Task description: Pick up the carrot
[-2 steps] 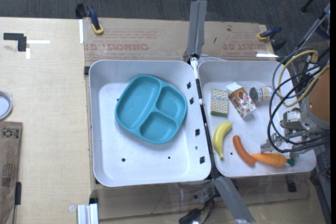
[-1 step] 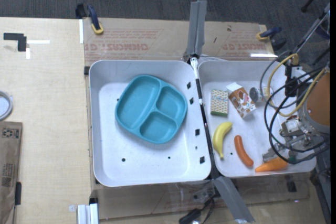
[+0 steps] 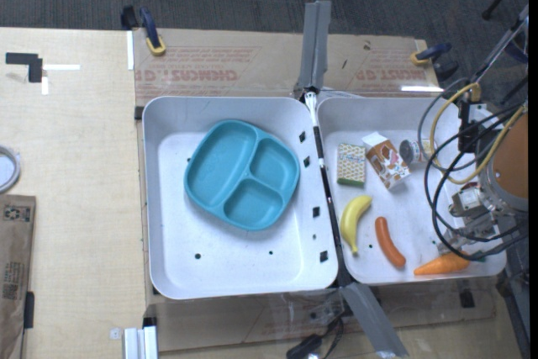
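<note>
The carrot point(image 3: 440, 266) is orange and lies flat in the front right corner of the right bin point(image 3: 370, 273), its tip pointing left. My gripper point(image 3: 465, 241) hangs just above the carrot's thick right end, under a tangle of black and yellow cables. The wrist and cables hide where the gripper meets the carrot, so I cannot tell whether they touch.
In the right bin lie a red sausage point(image 3: 388, 242), a banana point(image 3: 355, 221), a speckled green box point(image 3: 351, 164), a small carton point(image 3: 386, 161) and a can point(image 3: 409, 151). The left bin point(image 3: 160, 206) holds a blue divided plate point(image 3: 242, 174).
</note>
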### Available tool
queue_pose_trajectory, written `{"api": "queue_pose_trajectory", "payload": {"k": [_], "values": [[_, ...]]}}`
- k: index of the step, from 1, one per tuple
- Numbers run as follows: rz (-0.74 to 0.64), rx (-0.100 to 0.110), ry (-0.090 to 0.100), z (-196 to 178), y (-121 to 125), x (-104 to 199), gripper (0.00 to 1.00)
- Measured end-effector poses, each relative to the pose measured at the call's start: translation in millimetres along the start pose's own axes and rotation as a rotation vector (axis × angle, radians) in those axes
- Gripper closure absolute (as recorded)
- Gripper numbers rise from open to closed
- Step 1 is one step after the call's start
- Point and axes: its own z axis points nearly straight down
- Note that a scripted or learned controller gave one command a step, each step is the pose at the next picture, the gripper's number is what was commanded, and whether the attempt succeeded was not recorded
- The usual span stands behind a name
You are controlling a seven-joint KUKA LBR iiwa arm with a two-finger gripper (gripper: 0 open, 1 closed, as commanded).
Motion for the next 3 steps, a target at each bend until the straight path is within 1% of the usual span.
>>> {"api": "queue_pose_trajectory", "payload": {"k": [1, 2, 3], "values": [[0.000, 0.000, -0.001, 0.0, -0.1, -0.3, 0.00], [-0.160, 0.013, 0.007, 3.3, -3.1, -3.9, 0.00], [-0.208, 0.016, 0.011, 2.9, -3.9, -6.3, 0.00]]}}
